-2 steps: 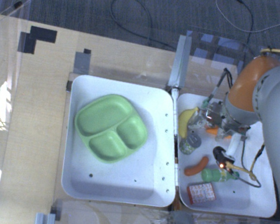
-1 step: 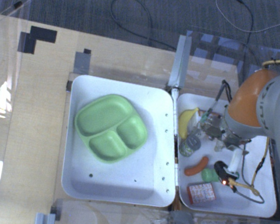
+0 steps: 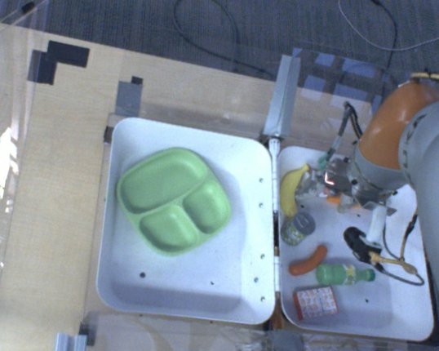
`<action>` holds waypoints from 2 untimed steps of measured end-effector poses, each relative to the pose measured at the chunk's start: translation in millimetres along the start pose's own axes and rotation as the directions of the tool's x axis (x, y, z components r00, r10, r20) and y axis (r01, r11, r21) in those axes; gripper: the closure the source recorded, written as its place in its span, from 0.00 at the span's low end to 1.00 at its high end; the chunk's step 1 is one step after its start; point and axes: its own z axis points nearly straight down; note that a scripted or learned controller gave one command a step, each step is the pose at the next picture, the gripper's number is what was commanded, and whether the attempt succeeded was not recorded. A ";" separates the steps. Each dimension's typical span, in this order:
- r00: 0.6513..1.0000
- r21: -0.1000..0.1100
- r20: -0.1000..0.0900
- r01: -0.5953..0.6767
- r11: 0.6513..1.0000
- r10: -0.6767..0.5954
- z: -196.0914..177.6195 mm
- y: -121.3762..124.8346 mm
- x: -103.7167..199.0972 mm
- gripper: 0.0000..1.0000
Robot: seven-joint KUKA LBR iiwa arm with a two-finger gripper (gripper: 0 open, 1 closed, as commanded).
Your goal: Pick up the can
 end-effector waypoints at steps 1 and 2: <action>0.936 -0.005 0.004 0.351 0.936 -0.351 -2.5 -42.1 6.0 0.00; 0.935 -0.014 0.002 0.354 0.935 -0.354 -15.5 -39.1 9.1 1.00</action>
